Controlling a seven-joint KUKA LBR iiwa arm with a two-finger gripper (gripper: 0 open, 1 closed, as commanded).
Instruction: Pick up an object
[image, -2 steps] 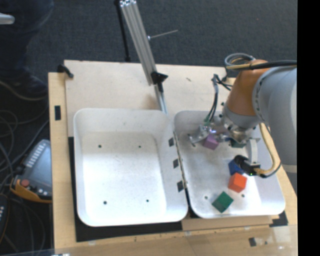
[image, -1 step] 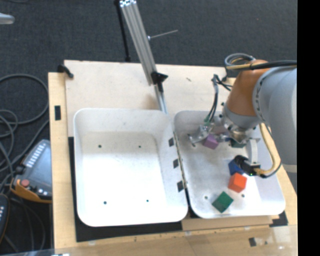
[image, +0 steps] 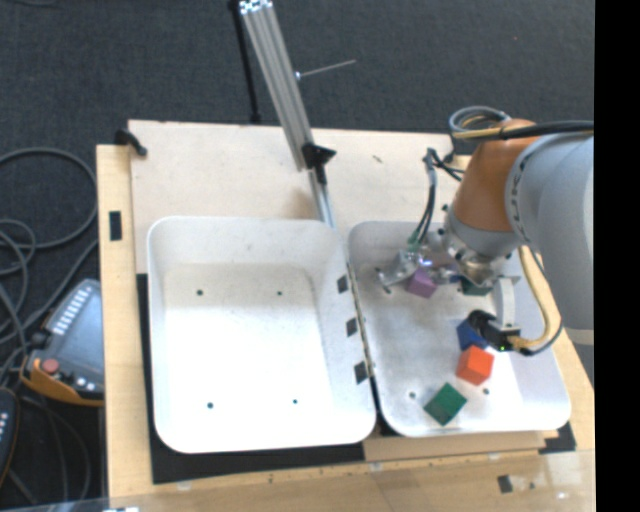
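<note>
- A green block (image: 445, 403) is lying nearest the camera, close to the front rim of the right bin (image: 535, 400).
- An orange block (image: 476, 365) is sitting just behind it, to its right.
- A blue block (image: 469, 333) is resting just behind the orange one, beside a black part of the arm's gear.
- A purple block (image: 422, 284) is sitting farther back, mid-bin, right at the gripper (image: 408, 267).
- The gripper is hanging low over the bin by the purple block; whether its fingers are apart or clamped cannot be told.
- The left bin (image: 170, 300) is lying beside the right one.
- The arm (image: 530, 200) is reaching in from the right.
- A metal rail (image: 285, 90) is slanting up at the back.
</note>
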